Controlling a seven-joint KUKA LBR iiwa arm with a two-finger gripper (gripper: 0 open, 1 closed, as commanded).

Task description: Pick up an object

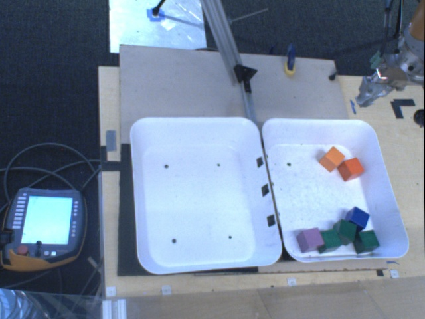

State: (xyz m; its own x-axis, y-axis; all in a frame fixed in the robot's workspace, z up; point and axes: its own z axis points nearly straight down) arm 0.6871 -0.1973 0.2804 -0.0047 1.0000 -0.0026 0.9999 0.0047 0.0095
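The right bin (pixel 382 158) holds several small blocks. Two orange blocks (pixel 332 159) (pixel 351 169) lie side by side near its far right. At its near right corner a blue block (pixel 357 216), a pink-purple block (pixel 309 239) and dark green blocks (pixel 345 231) are bunched together. My gripper (pixel 368 97) hangs at the upper right, outside the bin and beyond its far right corner, above the bench board. Nothing is seen between its fingers.
The left bin (pixel 143 178) sits next to the right one. A slanted metal pole (pixel 222 28) crosses the back of the bench. A blue-yellow clamp (pixel 290 58) sits on the board's far edge. A teach pendant (pixel 43 228) with cables lies on the floor at left.
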